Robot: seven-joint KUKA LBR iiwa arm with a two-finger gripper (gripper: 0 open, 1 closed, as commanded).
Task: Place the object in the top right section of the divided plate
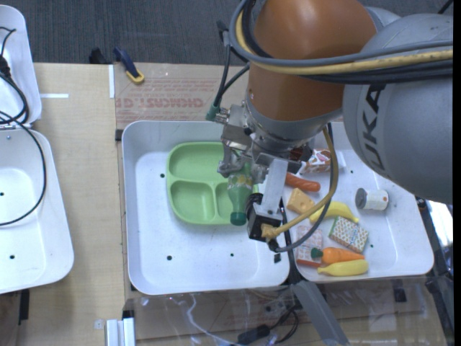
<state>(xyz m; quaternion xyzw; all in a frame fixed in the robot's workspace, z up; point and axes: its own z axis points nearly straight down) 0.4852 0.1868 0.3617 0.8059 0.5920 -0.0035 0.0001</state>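
Two shallow white bins sit side by side on the desk, and the left bin [144,215] carries the light green divided plastic plate [196,182]. The hand [241,193] hangs over the plate's right edge, and a small translucent green bottle [238,202] stands upright there, just below the wrist. Whether the hand is closed on the bottle, or open beside it, I cannot tell: black fittings and cable cross right in front of it.

The main risk, as I judge it, is a release in the wrong place. The bottle sits at the plate's right rim, near the lower right compartment rather than clearly over the top right one; let go from here, it could land in the wrong section, tip on the rim, or roll off into the bin. If the grip is weak or absent, the arm may simply travel without it.

The big orange band and grey arm [360,71] cover the plate's upper right corner, so the target section is mostly hidden. To the right of the plate, the other bin [403,262] holds toy food, among it a yellow banana [338,211] and an orange carrot [338,254]; the pieces under the arm are hard to make out.
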